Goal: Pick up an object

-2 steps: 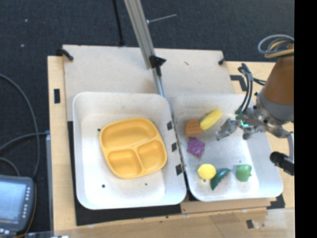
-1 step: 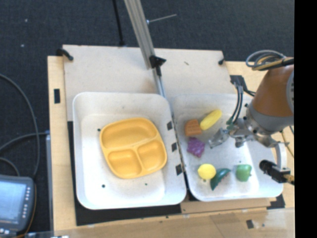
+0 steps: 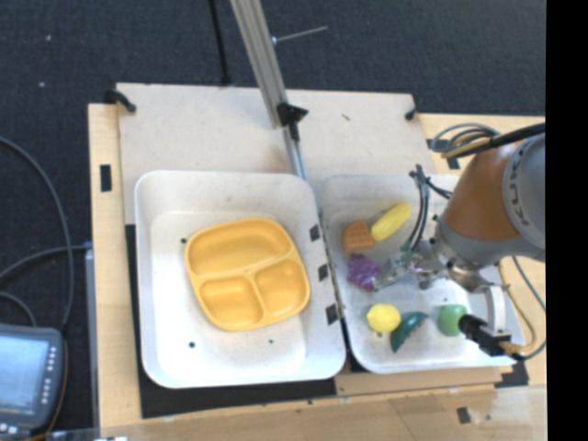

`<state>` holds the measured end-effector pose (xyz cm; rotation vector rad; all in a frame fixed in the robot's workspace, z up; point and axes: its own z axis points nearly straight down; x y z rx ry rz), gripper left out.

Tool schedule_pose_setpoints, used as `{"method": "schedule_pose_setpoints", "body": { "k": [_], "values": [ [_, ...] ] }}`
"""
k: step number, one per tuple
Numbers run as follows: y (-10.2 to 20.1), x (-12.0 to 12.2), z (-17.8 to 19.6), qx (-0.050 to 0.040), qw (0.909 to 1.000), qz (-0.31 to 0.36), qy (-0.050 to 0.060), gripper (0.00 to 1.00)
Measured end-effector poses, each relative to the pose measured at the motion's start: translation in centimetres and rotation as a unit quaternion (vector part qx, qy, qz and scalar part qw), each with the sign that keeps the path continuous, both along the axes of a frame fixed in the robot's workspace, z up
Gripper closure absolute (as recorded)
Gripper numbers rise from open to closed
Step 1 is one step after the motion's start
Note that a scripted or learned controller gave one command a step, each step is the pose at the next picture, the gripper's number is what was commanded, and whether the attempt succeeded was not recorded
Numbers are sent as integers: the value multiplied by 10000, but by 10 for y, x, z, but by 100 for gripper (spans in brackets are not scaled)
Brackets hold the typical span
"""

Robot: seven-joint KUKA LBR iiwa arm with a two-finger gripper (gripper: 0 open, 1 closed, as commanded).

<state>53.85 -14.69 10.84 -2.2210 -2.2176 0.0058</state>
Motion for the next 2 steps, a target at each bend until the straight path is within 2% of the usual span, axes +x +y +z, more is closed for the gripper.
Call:
{"method": "schedule_pose_setpoints", "body": {
  "k": [1,2],
  "values": [
    [-1,0,-8,-4,10000,-9,-19,0],
    [-2,1,4,-1,10000,-42,-43,100]
  ]
}}
